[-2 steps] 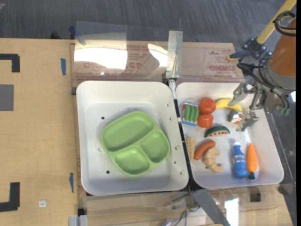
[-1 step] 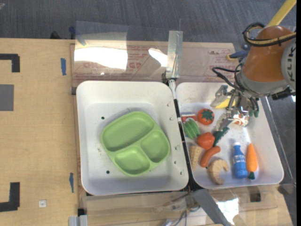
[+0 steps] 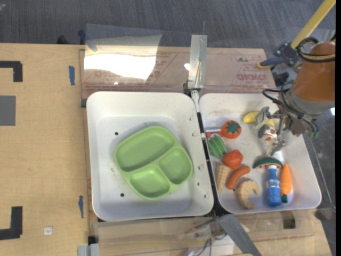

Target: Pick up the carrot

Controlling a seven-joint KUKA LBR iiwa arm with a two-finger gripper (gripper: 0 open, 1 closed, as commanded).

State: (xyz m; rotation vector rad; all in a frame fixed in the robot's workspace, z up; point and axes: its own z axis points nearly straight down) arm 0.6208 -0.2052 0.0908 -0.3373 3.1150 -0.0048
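While poised above right bin (image 3: 314, 196) rear edge: gripper (image 3: 274, 132), finger state indeterminate. Carrot (image 3: 286, 179) near front right corner, beside blue bottle (image 3: 273, 186).

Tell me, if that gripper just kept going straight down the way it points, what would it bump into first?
Probably the small white and red toy right under the gripper, at the far side of the right bin. Depth is hard to judge from above. The carrot lies nearer the camera, off that line.
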